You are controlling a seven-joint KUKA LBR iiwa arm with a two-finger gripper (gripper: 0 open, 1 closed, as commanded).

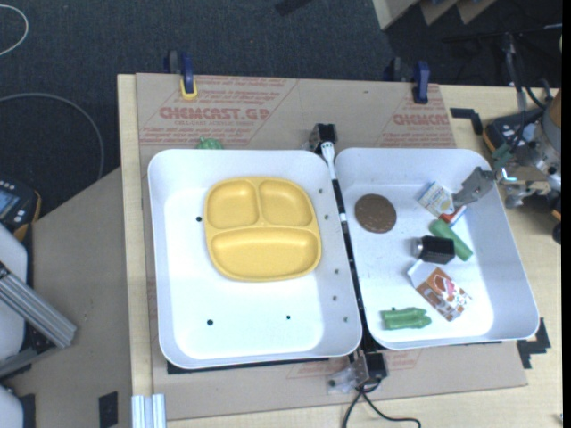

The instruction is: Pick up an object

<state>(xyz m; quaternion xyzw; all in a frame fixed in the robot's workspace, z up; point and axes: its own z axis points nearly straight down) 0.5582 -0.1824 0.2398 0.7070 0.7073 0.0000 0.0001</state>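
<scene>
The right bin point(511, 266) holds several small objects: a brown round disc point(376, 212), a white and blue packet point(436, 198), a green stick point(453, 241), a black block point(435, 250), a red and white packet point(443, 292) and a green toy point(406, 317). My gripper point(473, 186) reaches in over the bin's upper right edge. Its grey tip hangs just right of the white and blue packet. I see nothing held in it.
The left bin point(241, 324) carries a yellow divided plate point(262, 227). Blue clamps point(186, 69) pin the cardboard base at the back. Cables and arm hardware point(535, 163) crowd the right side beyond the bin.
</scene>
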